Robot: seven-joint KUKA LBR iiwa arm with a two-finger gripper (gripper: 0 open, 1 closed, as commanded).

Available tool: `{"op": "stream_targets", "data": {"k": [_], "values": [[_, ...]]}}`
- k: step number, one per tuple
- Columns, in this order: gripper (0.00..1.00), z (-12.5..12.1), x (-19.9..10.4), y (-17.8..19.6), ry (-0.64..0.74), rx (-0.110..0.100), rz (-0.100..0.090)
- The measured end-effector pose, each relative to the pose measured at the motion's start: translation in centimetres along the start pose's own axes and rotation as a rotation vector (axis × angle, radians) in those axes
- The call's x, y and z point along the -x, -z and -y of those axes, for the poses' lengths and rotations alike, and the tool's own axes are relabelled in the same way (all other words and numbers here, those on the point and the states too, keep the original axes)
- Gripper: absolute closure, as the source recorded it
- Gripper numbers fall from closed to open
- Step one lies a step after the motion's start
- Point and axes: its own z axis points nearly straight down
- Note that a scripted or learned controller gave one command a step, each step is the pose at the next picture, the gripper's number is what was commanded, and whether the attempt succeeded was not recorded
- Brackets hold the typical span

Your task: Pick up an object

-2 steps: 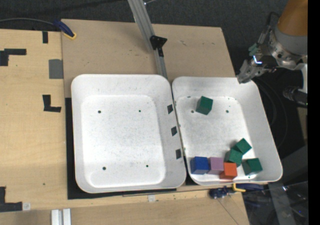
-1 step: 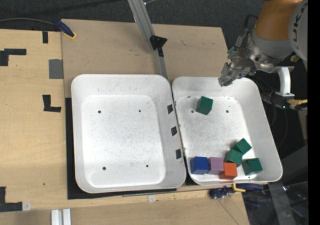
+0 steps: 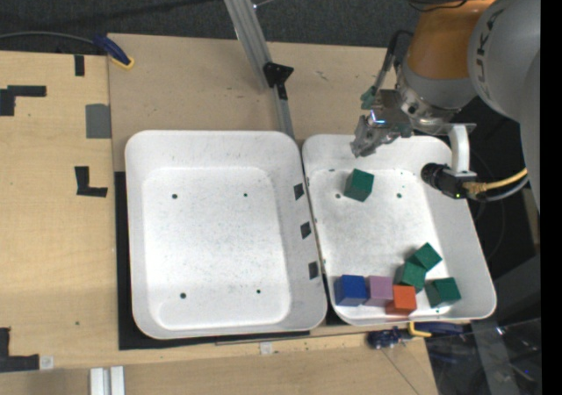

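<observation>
**Gripper over the far rim of the right bin, blocks below**

My gripper (image 3: 364,144) hangs above the far edge of the right bin (image 3: 457,209), tips pointing down toward the rim. Fingers look drawn together, nothing between them. My arm (image 3: 474,33) comes in from the right, orange band above the wrist.

Nearest object: a dark green block (image 3: 358,184), lying alone on the bin floor just below and near the gripper, tilted a little. Clear space all round it.

Near end of the same bin holds a cluster: a blue block (image 3: 351,289), a purple block (image 3: 381,288) touching it, an orange block (image 3: 404,298) just beside the purple one. Three more green blocks (image 3: 427,255) crowd the near right corner, packed against the orange one and each other.

The left bin (image 3: 211,231) sits alongside, walls touching or nearly so at the middle divide.

Around: a grey metal bar (image 3: 250,25) slants down across the surface (image 3: 176,86) and ends at a black clamp (image 3: 277,75) close to the bins' far corner, left of my gripper. A black cable fitting (image 3: 439,175) sticks out over the right bin's right rim.
</observation>
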Motion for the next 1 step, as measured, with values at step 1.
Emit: {"op": "stream_targets", "data": {"k": [1], "values": [[1.00,-0.99,-4.88,-1.23,0.000,-0.001,0.001]]}}
